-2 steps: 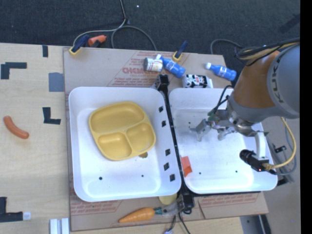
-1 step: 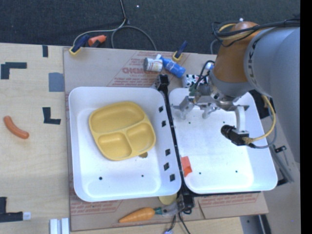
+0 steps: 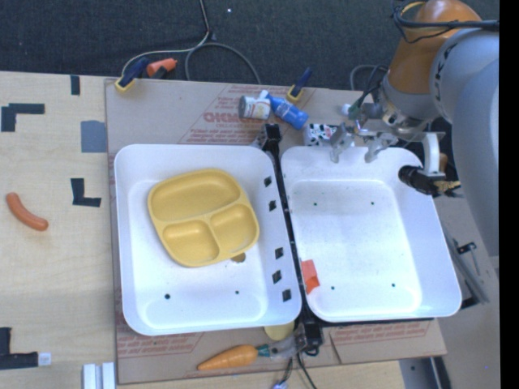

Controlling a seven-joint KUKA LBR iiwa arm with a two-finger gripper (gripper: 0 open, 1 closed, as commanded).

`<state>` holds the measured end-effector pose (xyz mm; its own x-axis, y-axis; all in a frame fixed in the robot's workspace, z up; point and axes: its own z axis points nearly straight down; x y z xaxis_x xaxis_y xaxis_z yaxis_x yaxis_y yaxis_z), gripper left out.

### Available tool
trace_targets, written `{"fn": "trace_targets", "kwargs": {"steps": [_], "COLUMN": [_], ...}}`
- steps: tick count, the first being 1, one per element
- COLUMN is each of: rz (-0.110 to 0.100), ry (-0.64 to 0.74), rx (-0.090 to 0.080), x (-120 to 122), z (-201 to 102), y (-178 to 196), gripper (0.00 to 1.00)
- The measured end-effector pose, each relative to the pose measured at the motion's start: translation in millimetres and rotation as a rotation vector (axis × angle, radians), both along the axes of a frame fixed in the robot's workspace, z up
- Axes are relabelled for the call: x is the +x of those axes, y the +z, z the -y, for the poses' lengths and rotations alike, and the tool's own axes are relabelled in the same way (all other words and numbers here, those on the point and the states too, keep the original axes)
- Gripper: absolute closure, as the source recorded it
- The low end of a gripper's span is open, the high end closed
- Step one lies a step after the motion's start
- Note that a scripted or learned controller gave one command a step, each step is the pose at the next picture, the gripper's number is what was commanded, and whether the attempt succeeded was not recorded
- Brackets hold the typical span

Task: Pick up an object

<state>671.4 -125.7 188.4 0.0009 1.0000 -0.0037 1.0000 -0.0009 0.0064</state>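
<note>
The yellow three-compartment plastic plate (image 3: 203,215) is lying flat in the left white bin (image 3: 138,298), tilted slightly askew, well apart from the gripper (image 3: 357,148). It is judged to be light, stiff and rather slippery, so a hold across its raised rim or a divider ridge is being favoured over its broad flat face. The two grey fingers (image 3: 336,147) are being held spread apart, gripping nothing, above the far rim of the right white bin (image 3: 430,241). Nothing is yet being lifted.

Worktop (image 3: 49,298) carries two white bins (image 3: 138,298) on cardboard (image 3: 211,120) — a carrot (image 3: 229,357) just below, sausage (image 3: 27,211) off left.
</note>
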Motion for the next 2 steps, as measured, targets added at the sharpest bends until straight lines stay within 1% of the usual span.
{"fn": "trace_targets", "kwargs": {"steps": [1, 2], "rz": [-0.013, -0.006], "ry": [0.006, -0.002], "rx": [0.006, 0.001], "x": [-66.8, -53.7], "z": [-87.8, 0.5], "y": [-4.7, 9.3], "gripper": [0.0, 0.0]}}
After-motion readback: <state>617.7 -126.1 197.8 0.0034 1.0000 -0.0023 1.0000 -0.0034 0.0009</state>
